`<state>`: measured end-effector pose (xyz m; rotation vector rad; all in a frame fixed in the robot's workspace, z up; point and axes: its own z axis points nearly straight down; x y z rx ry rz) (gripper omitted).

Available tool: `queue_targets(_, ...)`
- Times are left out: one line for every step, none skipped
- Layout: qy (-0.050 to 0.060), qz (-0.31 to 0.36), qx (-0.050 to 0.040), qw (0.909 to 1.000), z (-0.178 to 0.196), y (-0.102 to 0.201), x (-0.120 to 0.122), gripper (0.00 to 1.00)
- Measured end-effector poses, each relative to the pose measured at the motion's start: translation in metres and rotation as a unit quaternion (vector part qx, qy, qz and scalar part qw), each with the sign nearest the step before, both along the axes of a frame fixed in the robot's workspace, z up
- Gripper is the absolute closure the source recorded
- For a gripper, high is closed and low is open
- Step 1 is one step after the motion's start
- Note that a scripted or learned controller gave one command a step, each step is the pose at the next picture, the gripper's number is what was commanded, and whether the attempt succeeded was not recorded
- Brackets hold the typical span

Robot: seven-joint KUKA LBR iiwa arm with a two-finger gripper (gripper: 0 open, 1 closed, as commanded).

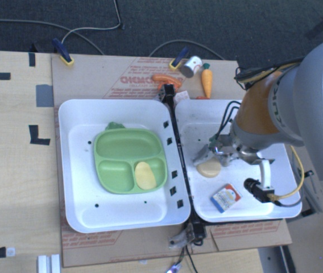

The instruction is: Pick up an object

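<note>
I am working over the right bin (281, 212), with my tool (215, 152) low above its floor. The metal fingers are reaching toward the left, but whether they are apart or closed I cannot tell at this angle; nothing is visibly between them.

Just below the tool tip, touching or nearly so, a pale round object (209, 169) is lying flat on the bin floor. I am treating it as the target. Further toward the near edge, a small printed packet (226, 198) is lying well clear of the tool.

Judgement: the tip is sitting toward the upper edge of the pale round object rather than over its middle. To do this step well, I should be centring above it, descending straight, and closing only once the fingers straddle its sides. It looks low and smooth, so a glancing close will likely push it away.

Left of the tool, across the divider, a green sectioned plate (128, 147) is holding a yellow piece (145, 176). Beyond the bins, a toy carrot (206, 81) is resting on the bench (13, 152).
</note>
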<state>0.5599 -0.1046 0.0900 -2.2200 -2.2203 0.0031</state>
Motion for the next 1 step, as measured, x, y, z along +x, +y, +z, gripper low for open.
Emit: queue_targets(0.000,0.001,0.0008,1.0000,0.0099,0.0009,0.0004,1.00)
